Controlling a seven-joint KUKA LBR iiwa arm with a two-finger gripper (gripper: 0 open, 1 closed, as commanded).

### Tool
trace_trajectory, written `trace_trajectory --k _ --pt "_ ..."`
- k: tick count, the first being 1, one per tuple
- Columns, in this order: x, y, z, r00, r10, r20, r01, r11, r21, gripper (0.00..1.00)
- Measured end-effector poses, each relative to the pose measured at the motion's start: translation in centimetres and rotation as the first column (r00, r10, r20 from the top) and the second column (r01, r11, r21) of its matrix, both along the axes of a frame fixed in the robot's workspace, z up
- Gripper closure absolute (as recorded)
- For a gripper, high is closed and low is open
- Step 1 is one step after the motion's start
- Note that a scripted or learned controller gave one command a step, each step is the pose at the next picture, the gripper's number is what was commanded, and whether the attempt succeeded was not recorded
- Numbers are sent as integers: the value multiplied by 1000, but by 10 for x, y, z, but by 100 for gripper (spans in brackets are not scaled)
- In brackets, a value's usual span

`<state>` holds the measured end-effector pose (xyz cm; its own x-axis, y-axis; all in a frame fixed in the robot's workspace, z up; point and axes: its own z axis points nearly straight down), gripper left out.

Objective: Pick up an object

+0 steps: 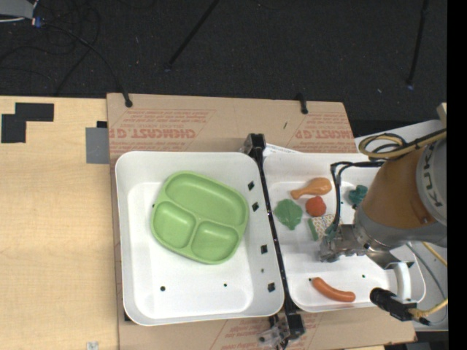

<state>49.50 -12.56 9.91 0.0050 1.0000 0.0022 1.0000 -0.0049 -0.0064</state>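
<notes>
Views: one, a single fixed camera.
Position: above the table [51, 217], set off toward the lower edge of the frame.
Facing: downward at a slant, so the dark floor beyond the table fills the upper band of the frame.
Nearness: middling; both bins fit whole with table margin at left.
Framing, centre left: left bin [139, 283].
Framing, centre right: right bin [303, 290], touching the left along a black divider [266, 217].
Framing, right edge: arm [401, 195] enters here, cropped by the frame.
Framing, under bins: cardboard sheet [219, 122].
Shared ground: not applicable, one view.
</notes>
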Motion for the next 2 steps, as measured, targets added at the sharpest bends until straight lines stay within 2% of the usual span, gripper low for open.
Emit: trace_trajectory --k 1,2 --pt "2 2 42 1000 6 6 -6 1000 -2 100" --pt "1 1 105 1000 6 9 -6 1000 -2 100"
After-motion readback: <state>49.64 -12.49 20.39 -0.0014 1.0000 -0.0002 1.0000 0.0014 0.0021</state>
